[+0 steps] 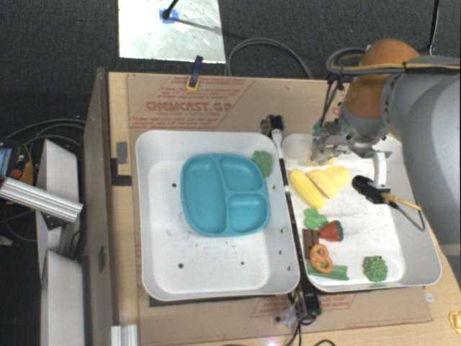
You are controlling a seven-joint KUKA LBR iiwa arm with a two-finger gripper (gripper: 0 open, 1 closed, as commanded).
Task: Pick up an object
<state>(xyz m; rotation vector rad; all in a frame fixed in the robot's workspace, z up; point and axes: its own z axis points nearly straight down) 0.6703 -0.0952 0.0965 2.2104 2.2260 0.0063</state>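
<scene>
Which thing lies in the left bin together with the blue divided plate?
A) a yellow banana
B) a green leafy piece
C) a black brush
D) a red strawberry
B: the green leafy piece lies in the left bin at the upper right corner of the blue divided plate; the other toys lie in the right bin.
</scene>
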